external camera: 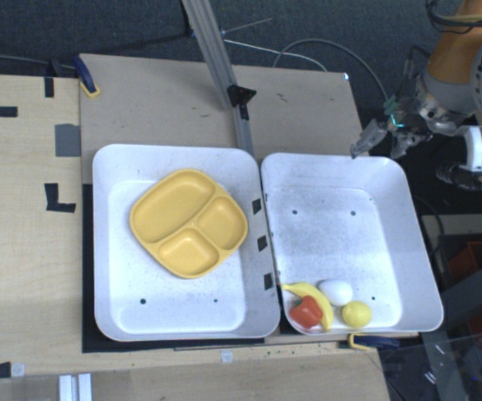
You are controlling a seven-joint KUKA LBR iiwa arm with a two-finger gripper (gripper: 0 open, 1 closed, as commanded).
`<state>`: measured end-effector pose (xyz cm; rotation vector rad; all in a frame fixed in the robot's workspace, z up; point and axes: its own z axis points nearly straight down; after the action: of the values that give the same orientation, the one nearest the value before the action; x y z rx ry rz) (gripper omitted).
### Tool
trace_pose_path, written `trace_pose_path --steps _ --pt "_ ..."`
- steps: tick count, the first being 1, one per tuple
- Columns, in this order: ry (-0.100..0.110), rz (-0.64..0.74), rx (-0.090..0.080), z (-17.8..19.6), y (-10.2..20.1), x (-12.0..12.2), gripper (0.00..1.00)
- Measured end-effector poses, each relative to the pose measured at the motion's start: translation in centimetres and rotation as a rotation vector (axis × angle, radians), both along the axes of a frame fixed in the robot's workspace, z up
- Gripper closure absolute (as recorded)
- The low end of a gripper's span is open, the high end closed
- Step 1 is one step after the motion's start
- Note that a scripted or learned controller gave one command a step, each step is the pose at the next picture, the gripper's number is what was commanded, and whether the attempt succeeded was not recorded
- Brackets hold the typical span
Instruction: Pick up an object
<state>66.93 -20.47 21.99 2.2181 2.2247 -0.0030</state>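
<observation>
Claw (381,137) open, empty; yellow plate (189,222) in left bin (107,224); fruit (324,303) right bin (408,224).

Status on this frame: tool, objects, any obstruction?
Tool above right bin's far right corner, holding nothing. Banana, red piece, white ball, yellow ball clustered near corner. Yellow tray in left bin. Nothing blocking.

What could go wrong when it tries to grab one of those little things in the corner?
The banana, red piece, white egg-like ball and yellow ball huddle tightly in the right bin's near corner. The pincer, now above the far rim, might nudge neighbours, hit the bin wall, or let a round one roll away.
</observation>
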Motion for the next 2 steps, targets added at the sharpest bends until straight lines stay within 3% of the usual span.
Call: trace_pose_path --steps 1,2 --pt "0.000 0.000 0.000 0.0 0.0 0.0 0.00" --pt "0.004 -0.001 0.001 -4.8 0.9 0.0 0.00"
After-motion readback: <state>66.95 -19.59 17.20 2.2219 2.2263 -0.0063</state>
